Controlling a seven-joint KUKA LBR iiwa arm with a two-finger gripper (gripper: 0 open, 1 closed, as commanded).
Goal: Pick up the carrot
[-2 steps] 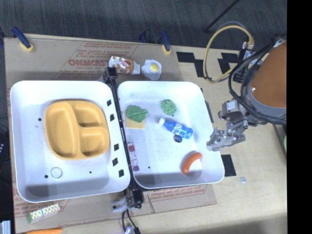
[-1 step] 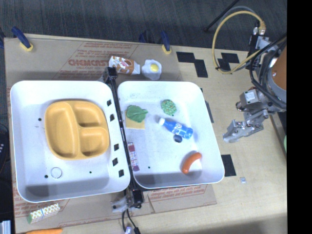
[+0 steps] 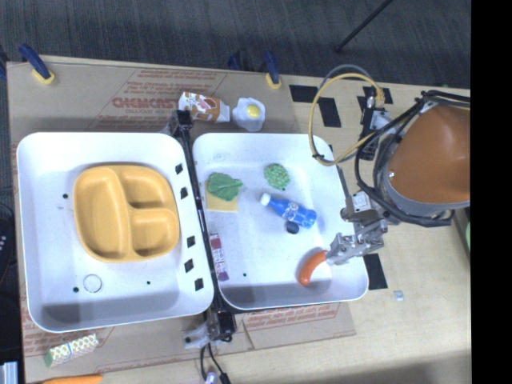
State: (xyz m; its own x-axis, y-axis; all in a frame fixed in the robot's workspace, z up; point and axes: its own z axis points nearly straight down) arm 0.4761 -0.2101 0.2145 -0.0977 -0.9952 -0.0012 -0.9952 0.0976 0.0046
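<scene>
Camera view: the pincer (image 3: 334, 254) sits low at the right bin's (image 3: 264, 296) near right corner, closed on the carrot's (image 3: 311, 266) upper end; the carrot slants down-left, beside the blue bottle (image 3: 290, 210).

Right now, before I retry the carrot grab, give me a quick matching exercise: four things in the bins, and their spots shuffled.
Things:
1. carrot
2. yellow divided tray
3. blue bottle
4. green round piece

Places:
A. middle of the left bin
B. near corner of the right bin, beside the gripper
C. far part of the right bin
D. centre of the right bin

Pairs: 1-B, 2-A, 3-D, 4-C
</scene>
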